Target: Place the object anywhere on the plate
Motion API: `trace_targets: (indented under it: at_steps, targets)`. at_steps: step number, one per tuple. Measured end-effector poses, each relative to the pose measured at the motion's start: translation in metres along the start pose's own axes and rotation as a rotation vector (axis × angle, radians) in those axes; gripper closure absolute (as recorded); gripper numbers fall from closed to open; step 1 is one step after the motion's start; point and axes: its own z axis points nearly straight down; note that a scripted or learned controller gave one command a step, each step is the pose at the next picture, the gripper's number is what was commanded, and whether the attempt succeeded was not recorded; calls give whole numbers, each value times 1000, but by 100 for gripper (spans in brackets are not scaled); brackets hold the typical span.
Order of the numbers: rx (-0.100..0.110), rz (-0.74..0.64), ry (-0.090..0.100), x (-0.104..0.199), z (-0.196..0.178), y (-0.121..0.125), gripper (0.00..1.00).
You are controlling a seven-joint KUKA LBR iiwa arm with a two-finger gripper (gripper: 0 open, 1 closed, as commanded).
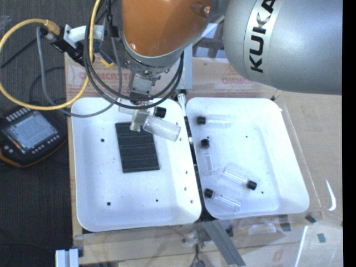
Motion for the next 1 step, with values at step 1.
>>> trace_targets:
  at_steps: [1]
  targets:
    - [-2, -5, 2, -35, -5, 8, 100]
